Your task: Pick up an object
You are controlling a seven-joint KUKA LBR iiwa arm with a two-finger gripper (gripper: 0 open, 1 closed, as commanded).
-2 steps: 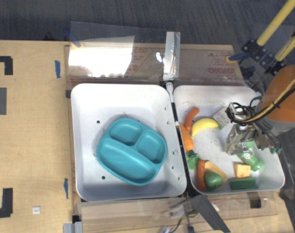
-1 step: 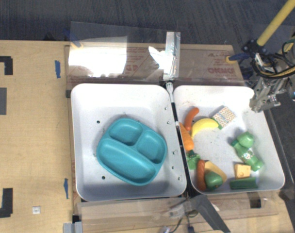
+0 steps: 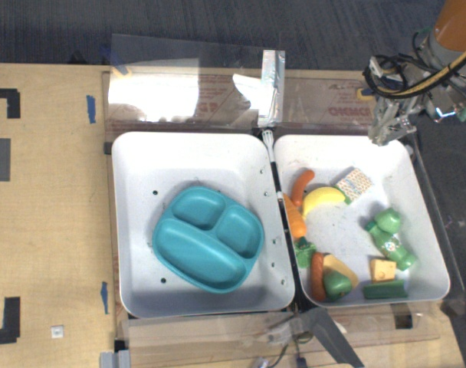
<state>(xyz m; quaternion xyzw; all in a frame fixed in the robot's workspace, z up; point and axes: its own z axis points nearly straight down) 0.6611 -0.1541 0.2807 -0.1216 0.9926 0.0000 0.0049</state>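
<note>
Dark carpet-like floor runs behind a pale wooden worktop (image 3: 49, 205) that carries two shallow white bins side by side, with a clear plastic sheet and crumpled wrap standing at their far edge. In the left bin (image 3: 133, 167) lies a teal divided tray (image 3: 208, 238), smooth moulded plastic with rounded corners, set at a slant.

All the loose pieces are in the right bin (image 3: 424, 205): a glossy yellow lemon-shaped toy (image 3: 323, 198) near the middle, an orange carrot-like piece (image 3: 296, 215) along the left wall with its long axis running roughly front to back, a small patterned cube (image 3: 354, 183) just beside the lemon, green knobbly pieces (image 3: 386, 225) to the right, and a cluster at the front holding a tan block (image 3: 383, 269), a flat green bar (image 3: 384, 288), a green rounded piece (image 3: 337, 284) and a reddish-orange stick (image 3: 317, 276).

The hand (image 3: 386, 133) hangs over the far right corner of the right bin, just at its rim, with cables looped above it; I cannot tell how it is set, as it is small and blurred against the rim. Nothing is visibly in it.

From the hand, every candidate lies toward the front and left. The cube and lemon are nearest; I judge them the easiest reach, the lemon's rounded, slippery shape being the harder grip.
</note>
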